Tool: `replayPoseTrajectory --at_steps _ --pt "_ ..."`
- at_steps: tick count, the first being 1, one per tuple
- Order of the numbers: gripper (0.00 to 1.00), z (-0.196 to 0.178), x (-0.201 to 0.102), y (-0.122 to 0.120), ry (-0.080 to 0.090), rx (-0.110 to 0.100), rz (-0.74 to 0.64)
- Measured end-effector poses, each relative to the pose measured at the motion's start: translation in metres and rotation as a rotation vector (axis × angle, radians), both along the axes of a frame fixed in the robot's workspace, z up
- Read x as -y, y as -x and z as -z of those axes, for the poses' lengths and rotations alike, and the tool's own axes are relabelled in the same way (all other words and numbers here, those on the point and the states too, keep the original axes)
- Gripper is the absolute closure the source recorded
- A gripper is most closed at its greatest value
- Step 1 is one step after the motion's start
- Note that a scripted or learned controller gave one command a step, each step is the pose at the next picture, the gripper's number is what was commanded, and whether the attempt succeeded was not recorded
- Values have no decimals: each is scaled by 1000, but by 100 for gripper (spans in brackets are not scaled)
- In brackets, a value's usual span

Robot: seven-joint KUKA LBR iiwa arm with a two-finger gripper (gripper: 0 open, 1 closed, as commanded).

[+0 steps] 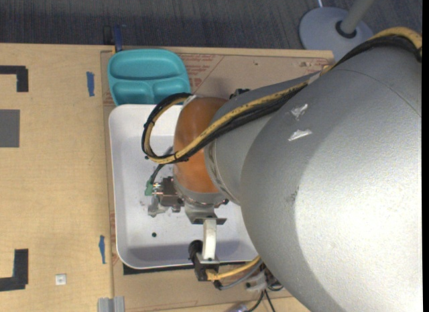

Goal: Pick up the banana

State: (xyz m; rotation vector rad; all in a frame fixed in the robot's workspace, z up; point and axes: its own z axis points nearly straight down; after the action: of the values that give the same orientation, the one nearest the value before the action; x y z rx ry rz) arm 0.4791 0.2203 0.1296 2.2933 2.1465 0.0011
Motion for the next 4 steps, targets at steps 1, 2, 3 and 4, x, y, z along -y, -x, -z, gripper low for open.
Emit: replayPoseTrajectory --at_steps 1,2,3,4 --pt "0 17 -4 1 1 -2 223" --pt "0 11 -4 0 1 -1 474" --pt "0 42 -4 -1 -1 -3 247" --pt "0 42 -5 -48 -2 -2 648"
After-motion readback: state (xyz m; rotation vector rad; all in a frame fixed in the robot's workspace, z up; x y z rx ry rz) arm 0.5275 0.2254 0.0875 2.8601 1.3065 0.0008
